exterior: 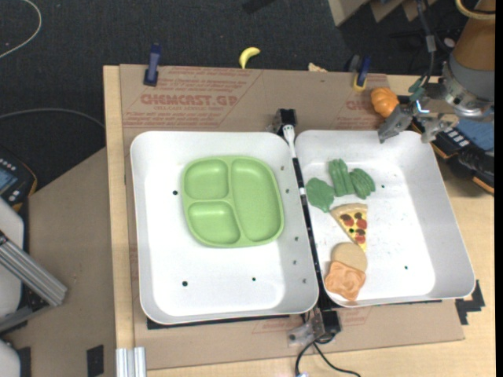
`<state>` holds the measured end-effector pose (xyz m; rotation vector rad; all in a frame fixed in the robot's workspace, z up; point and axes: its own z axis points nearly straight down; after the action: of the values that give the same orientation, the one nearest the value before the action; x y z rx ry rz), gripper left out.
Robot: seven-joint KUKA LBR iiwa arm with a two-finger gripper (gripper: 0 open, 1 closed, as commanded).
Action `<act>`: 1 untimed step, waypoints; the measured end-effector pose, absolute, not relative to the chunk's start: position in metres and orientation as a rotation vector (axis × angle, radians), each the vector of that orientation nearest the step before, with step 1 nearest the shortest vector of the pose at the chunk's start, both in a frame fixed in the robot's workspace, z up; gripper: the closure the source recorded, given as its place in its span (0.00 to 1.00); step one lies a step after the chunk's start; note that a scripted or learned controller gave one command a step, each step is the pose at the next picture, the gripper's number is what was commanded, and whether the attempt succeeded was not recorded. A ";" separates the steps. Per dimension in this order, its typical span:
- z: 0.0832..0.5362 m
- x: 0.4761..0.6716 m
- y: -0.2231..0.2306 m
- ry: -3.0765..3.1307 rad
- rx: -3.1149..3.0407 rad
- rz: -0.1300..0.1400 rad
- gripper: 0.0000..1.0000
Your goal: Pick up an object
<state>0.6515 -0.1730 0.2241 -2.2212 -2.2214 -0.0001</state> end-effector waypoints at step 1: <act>0.344 0.594 -0.097 -2.236 -2.218 -0.015 0.00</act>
<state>0.5938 -0.0969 0.3443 -2.2184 -2.2360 -0.0150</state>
